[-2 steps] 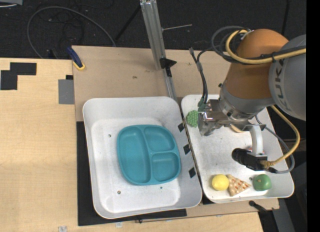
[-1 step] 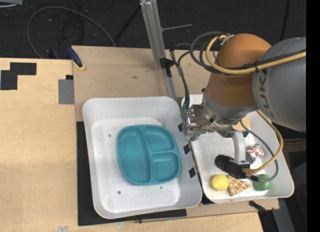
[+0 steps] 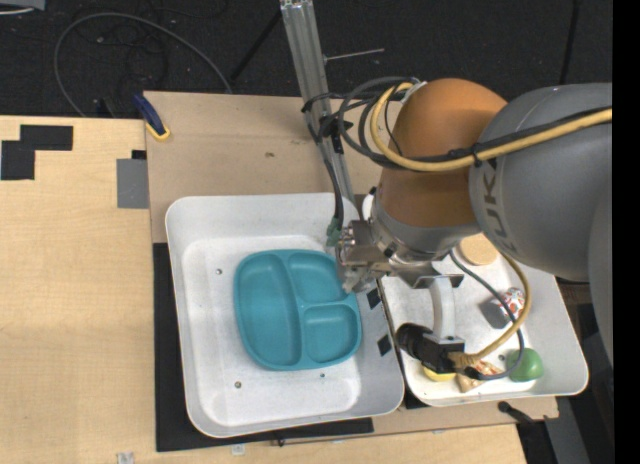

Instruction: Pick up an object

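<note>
A teal divided plate (image 3: 295, 309) lies flat in the left white bin (image 3: 200, 252). My gripper (image 3: 353, 272) hangs low over the plate's upper right rim, close to the wall between the two bins. The big grey and orange wrist covers most of it from above. Nothing can be seen held in it. In the right bin (image 3: 560, 377) a green ball (image 3: 526, 363) rests near the front right corner, and a small red and white item (image 3: 511, 302) lies farther back.
A tan round object (image 3: 481, 249) peeks out from under the arm at the back of the right bin. An upright metal post (image 3: 305, 52) stands behind the left bin. Bare bench lies to the left.
</note>
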{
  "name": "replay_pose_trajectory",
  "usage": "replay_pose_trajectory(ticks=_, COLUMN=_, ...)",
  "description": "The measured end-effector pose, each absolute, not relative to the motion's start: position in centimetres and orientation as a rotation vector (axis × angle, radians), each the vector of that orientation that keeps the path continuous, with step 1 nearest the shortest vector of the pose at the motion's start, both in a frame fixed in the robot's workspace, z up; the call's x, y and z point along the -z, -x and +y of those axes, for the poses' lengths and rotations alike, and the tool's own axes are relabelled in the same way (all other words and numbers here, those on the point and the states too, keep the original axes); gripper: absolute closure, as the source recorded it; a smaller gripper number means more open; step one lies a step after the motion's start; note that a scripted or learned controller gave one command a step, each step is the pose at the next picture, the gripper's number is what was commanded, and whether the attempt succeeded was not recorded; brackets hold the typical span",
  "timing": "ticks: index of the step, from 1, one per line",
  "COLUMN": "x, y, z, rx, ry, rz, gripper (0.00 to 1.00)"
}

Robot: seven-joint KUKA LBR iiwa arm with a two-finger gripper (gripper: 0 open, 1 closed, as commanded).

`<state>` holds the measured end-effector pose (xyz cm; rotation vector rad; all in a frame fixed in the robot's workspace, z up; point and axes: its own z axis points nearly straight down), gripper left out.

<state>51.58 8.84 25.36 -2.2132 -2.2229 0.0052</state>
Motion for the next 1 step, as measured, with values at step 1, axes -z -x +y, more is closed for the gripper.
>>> replay_pose_trajectory(ticks=1, x=-25.38, y=-51.61, z=8.68, rx=-0.006, ry=2.217, rz=-2.221, gripper=0.00)
